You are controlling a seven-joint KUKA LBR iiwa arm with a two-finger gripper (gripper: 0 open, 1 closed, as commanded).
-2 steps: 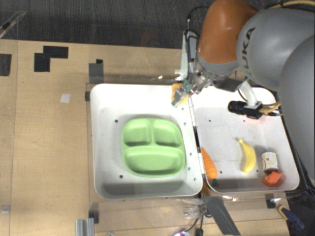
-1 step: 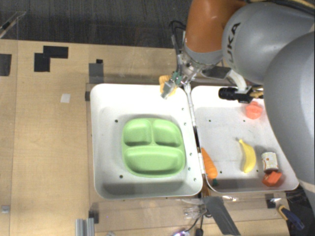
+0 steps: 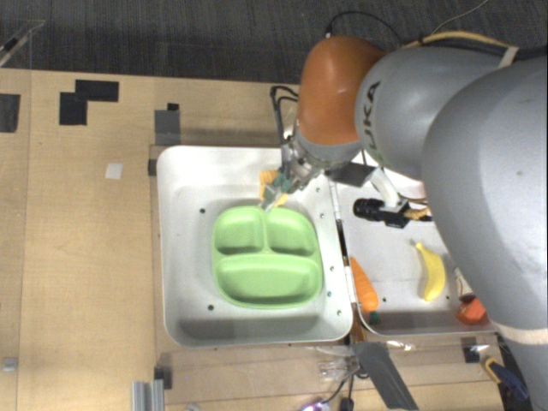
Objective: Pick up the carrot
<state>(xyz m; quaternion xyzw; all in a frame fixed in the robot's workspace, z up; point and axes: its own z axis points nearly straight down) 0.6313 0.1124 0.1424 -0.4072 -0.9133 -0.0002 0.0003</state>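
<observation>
1. We see the hand (image 3: 276,193) low over the far edge of the left bin (image 3: 184,229), just above the top rim of the green divided plate (image 3: 265,259). From this angle we cannot tell whether it is open or closed.
2. A small yellow-orange piece (image 3: 269,178) sits right beside the hand. We cannot tell whether the two touch.
3. The carrot (image 3: 365,286) lies in the right bin (image 3: 385,247), along its left wall and near the front corner, thick end toward the front. It is well apart from the hand.
4. We judge the hand is over the wrong bin for this task, so it must cross the dividing walls to reach the carrot.
5. The carrot's place tight to the wall leaves little room on that side, so we expect an awkward grasp.
6. A banana (image 3: 431,274) lies further right in the same bin, clear of the carrot.
</observation>
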